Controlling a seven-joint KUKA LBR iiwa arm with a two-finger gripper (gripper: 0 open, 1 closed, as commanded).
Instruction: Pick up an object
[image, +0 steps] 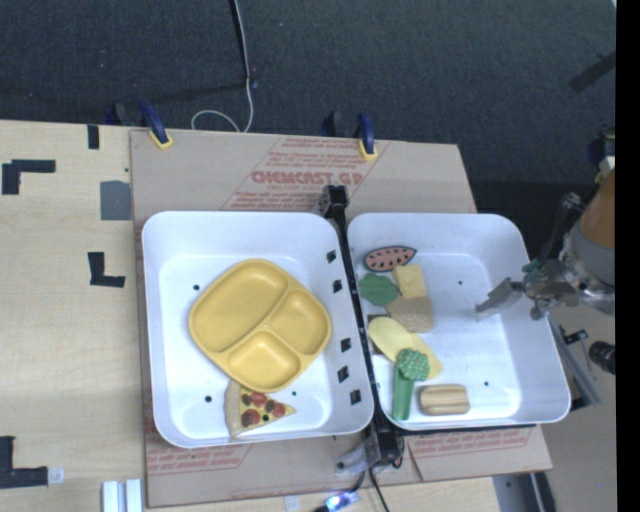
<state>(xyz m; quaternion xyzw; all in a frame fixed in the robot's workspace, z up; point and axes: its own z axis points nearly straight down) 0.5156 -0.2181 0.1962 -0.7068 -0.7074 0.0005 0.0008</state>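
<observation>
The right bin (500, 235) holds several toy foods along its left side. A watermelon slice (388, 259) lies at the back, with a green leaf (378, 289) and a yellow block (409, 279) just in front of it. A tan bread piece (413, 314), a yellow banana-like piece (392, 336) and a green vegetable (407, 375) follow toward the front. A brown bun (443, 399) rests near the front wall. My gripper (497, 298) hangs over the bin's right part, pointing left, well apart from all the food.
The left bin (165, 240) carries a yellow divided plate (260, 322) and a pizza slice (255, 409) at its front. A black divider (350, 300) runs between the bins. The arm (590, 250) enters over the right bin's right rim. Bare bin floor lies under the gripper.
</observation>
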